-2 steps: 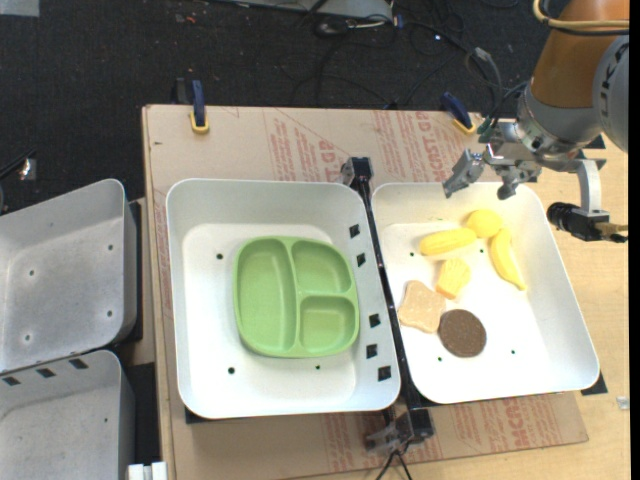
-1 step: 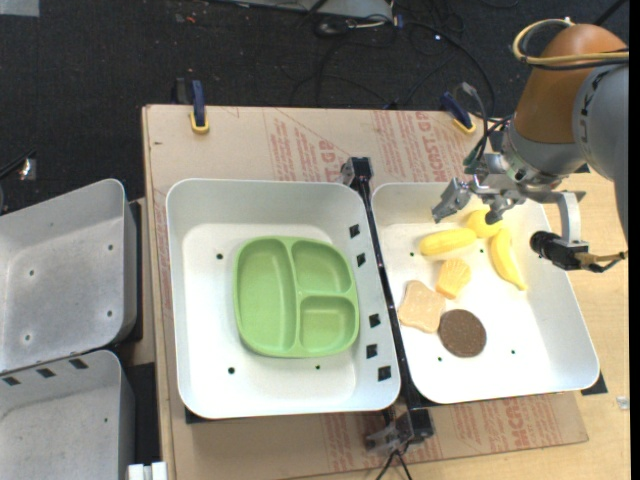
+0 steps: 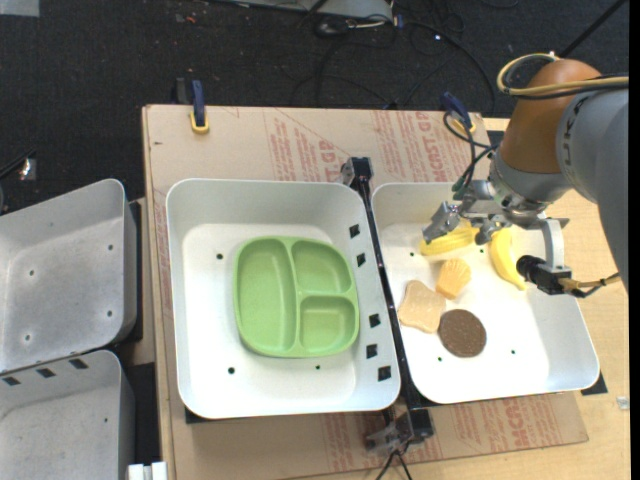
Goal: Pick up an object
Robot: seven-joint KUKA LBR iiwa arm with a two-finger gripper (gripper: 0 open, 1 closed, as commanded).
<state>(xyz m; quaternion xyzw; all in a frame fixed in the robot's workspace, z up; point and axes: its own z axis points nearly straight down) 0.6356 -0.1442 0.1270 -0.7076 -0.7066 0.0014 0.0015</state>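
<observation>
Yellow banana (image 3: 506, 256): right bin (image 3: 570, 363), just right of my tool (image 3: 452, 230).
My tool: grip state, I cannot tell.

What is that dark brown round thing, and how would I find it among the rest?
Look in the right-hand shallow white bin, toward its front. The flat dark brown disc lies there, touching the pale tan bread-like slice on its left. It is the only dark, perfectly round piece; its neighbours are yellow, orange or tan.
</observation>
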